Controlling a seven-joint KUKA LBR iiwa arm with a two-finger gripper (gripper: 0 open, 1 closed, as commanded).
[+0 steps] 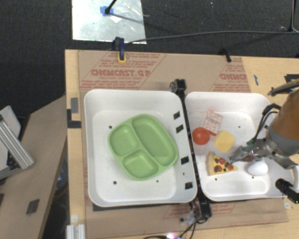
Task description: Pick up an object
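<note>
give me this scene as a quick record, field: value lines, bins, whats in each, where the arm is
left bin: green divided plate, three compartments
right bin: red ball, yellow object, pizza slice toy, white egg-like object, small printed packet
arm: reaches in from the right, over the right bin
gripper: low, between the yellow object, pizza slice toy and white egg-like object
held: nothing visibly between the fingers
</note>
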